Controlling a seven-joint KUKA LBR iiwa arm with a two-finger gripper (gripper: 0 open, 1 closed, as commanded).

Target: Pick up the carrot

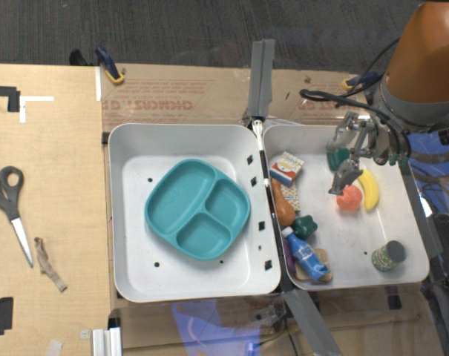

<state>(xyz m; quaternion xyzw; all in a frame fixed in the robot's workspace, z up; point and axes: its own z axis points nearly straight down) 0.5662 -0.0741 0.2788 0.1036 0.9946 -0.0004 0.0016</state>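
step: approach, judged | carrot (283,207) lay at the left wall of the right bin (413,221), untouched | hand (343,175) hung well right of carrot, grip state unclear | next: move left, descend

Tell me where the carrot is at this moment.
The carrot lies in the right bin, against its left wall, below the small red-and-white carton and above the dark green toy.
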